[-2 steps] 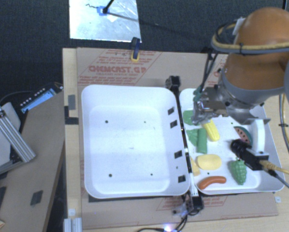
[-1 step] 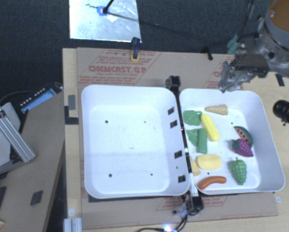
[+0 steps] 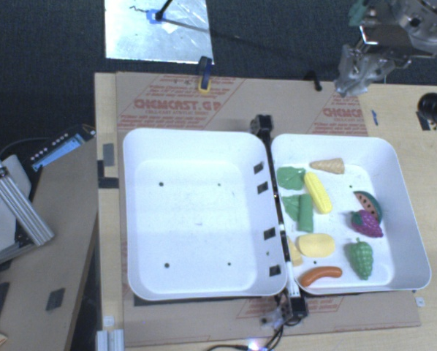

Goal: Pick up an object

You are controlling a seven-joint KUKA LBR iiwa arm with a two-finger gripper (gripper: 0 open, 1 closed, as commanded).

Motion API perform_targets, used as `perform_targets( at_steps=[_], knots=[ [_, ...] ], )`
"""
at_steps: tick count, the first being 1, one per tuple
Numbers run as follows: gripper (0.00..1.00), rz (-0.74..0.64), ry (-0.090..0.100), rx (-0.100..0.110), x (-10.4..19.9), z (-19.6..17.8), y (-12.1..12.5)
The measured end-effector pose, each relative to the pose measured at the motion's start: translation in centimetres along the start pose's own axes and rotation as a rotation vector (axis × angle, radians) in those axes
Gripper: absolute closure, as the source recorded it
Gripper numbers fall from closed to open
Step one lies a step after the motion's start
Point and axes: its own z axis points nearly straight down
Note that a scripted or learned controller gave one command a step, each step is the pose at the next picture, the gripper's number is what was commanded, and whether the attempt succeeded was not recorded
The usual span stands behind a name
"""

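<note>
Two shallow white bins sit side by side on the counter (image 3: 204, 97), joined along a black hinged strip down the middle of the frame. The left bin (image 3: 196, 210) shows its bare white floor with a few small dark dots. The right bin (image 3: 405, 218) holds a scatter of toy food. Near its upper edge lies a tan cone (image 3: 328, 166). Below it on the left are a green leafy piece (image 3: 291, 178) and a yellow corn cob (image 3: 318, 192) lying at a slant, with a darker green piece (image 3: 300, 210) just under them. On the right side a watermelon slice (image 3: 369, 203) sits just above purple grapes (image 3: 367, 224). Lower down are a yellow lump (image 3: 317, 244), green grapes (image 3: 360, 258), and an orange sausage (image 3: 320, 274) near the bottom rim.

The gripper (image 3: 352, 75) hangs at the upper right of the frame, above the counter beyond the right bin's far edge, well apart from all the toys. Whether its fingers are open or closed cannot be told; nothing is seen held.
</note>
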Motion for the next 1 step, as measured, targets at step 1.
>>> perform_targets(
  at_steps=[1],
  knots=[
    [1.00, 0.000, -0.001, 0.003, -0.87, 0.29, 6.79]
  ],
)
